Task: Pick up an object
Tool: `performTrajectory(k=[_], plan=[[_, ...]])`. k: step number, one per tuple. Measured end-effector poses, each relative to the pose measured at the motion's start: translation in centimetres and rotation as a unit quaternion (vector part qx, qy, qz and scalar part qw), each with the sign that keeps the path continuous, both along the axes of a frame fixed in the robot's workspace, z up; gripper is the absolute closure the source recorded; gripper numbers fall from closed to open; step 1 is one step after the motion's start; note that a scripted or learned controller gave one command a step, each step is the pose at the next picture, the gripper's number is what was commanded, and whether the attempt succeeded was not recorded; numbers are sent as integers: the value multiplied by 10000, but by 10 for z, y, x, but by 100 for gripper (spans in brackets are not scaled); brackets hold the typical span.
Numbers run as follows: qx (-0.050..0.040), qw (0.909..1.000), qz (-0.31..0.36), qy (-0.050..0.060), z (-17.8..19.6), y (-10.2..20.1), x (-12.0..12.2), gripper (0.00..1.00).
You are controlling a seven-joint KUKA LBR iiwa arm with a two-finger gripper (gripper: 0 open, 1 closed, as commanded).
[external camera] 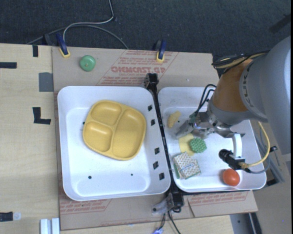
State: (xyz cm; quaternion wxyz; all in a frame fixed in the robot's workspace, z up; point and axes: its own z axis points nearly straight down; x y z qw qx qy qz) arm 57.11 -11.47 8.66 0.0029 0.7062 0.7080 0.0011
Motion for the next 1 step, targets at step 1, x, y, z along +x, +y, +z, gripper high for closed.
performTrajectory(k=[1], plan=[[-4, 10000, -10, -3, 0, 11, -23, 0]])
